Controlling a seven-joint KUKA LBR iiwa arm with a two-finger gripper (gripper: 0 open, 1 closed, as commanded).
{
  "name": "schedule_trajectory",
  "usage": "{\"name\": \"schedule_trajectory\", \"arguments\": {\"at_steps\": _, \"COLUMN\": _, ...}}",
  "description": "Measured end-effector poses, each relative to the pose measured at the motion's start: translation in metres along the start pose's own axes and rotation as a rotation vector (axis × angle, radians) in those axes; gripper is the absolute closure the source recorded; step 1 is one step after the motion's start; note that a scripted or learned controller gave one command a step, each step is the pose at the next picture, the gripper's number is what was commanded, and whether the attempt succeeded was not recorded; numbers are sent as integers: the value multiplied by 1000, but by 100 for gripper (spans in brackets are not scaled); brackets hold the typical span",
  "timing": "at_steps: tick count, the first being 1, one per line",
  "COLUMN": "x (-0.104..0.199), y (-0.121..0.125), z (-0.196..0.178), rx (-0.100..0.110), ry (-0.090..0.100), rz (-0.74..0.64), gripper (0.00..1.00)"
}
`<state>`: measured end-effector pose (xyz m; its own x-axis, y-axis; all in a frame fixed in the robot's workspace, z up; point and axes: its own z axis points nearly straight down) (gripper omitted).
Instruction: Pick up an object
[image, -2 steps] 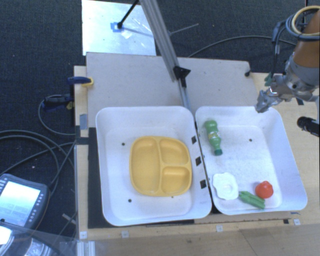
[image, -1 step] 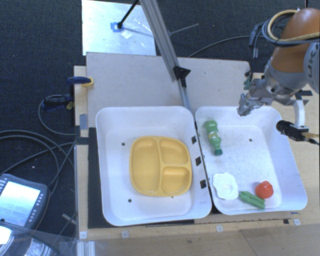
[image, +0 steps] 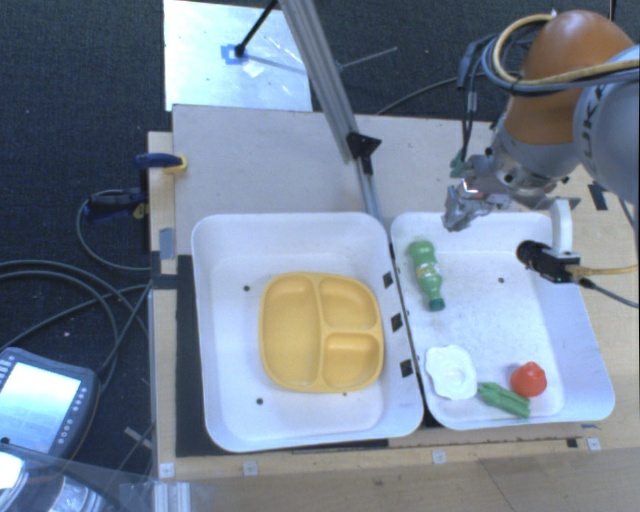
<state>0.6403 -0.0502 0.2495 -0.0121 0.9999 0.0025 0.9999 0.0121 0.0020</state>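
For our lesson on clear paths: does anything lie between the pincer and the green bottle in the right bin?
Nothing visible does. The pincer hangs over the right bin's far edge, and the green bottle lies just below and left of it in the camera view, with bare white bin floor between.

The arm (image: 570, 100) has grey, rounded housings with a broad orange band (image: 568, 55) above the wrist. Yellow and black cables (image: 500, 50) loop beside the band. The wrist narrows to a grey metal gripper (image: 460, 215) with a small red mark. A black fitting (image: 545, 260) with a yellow cable sits on a white bracket.
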Motion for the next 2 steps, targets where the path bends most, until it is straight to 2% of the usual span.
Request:
{"name": "schedule_trajectory", "arguments": {"at_steps": 1, "x": 48, "y": -13, "z": 12, "rx": 3, "ry": 0, "rz": 2, "gripper": 100}}
{"name": "schedule_trajectory", "arguments": {"at_steps": 2, "x": 107, "y": -16, "z": 6, "rx": 1, "ry": 0, "rz": 0, "gripper": 100}}
